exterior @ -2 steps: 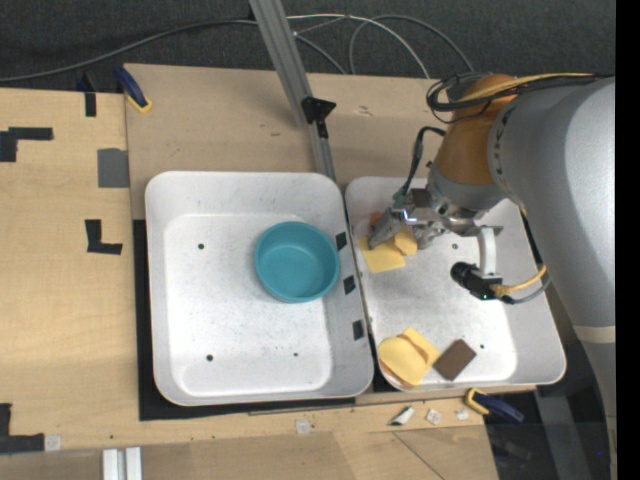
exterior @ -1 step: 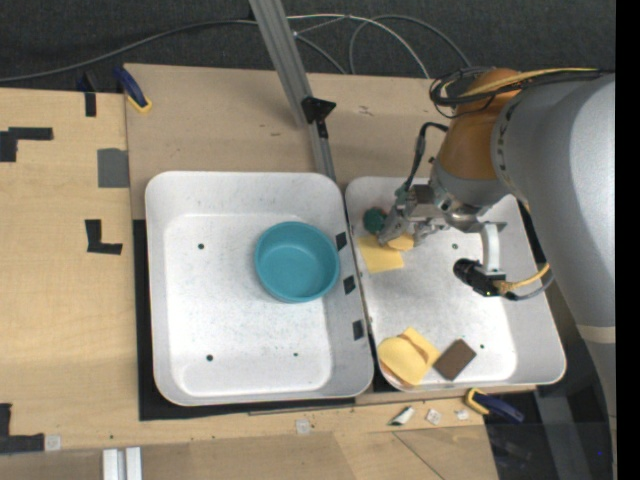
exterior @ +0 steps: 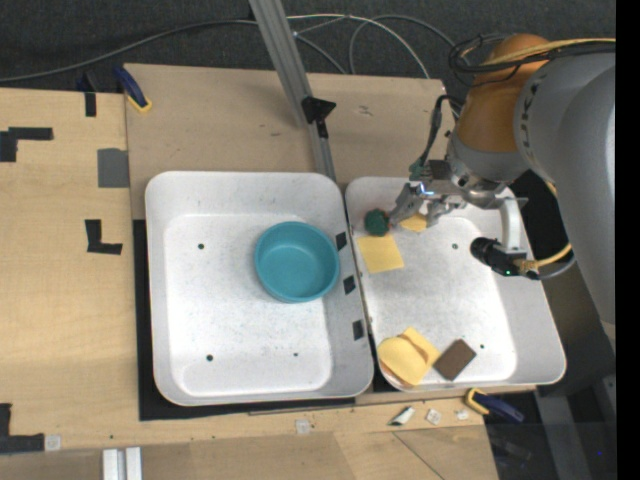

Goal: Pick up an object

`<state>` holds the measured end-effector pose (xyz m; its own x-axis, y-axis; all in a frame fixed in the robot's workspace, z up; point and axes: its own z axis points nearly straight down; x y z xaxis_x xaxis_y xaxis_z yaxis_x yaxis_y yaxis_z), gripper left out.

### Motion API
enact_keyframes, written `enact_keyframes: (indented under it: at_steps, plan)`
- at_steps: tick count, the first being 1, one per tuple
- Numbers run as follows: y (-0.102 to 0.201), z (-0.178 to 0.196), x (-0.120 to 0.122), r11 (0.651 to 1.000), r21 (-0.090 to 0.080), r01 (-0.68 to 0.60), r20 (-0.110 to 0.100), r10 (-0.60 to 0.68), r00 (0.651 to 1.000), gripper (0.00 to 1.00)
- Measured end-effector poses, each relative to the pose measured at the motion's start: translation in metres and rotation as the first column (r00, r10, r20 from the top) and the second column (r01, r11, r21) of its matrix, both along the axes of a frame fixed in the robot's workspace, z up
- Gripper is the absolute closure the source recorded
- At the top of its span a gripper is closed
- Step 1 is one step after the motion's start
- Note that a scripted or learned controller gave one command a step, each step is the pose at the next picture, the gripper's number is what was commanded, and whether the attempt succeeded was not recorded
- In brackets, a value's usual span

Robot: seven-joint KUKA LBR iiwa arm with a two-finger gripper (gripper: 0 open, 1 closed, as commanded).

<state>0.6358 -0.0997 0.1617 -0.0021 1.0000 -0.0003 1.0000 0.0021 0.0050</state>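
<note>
Left bin (exterior: 180,298): blue bowl (exterior: 295,260) | right bin (exterior: 520,338): yellow square (exterior: 381,254), green ball (exterior: 376,222)

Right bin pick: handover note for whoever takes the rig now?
Gripper: low over the far-left corner of the right bin, beside the small green object; a small yellow piece lies just under it. Can't tell from this view whether it grips anything.
Right bin also holds: flat yellow square near its left wall; yellow wedge and brown block at the near edge.
Left bin: blue bowl near its middle.
Done: no object visibly lifted.
Left: grasp one item and lift it.
</note>
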Motion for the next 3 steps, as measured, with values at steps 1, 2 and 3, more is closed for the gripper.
enact_keyframes:
  at_steps: [1, 2, 3]
  plan:
    - [0.0, 0.064, 0.001, 1.0, 0.0, 0.0, 0.001, 0.0, 1.0, 1.0]
    - [-0.007, 0.12, -0.004, 1.0, -0.001, 0.001, 0.0, -0.001, 1.0, 1.0]
    - [0.03, 0.114, -0.026, 1.0, 0.001, -0.002, -0.007, 0.002, 1.0, 1.0]
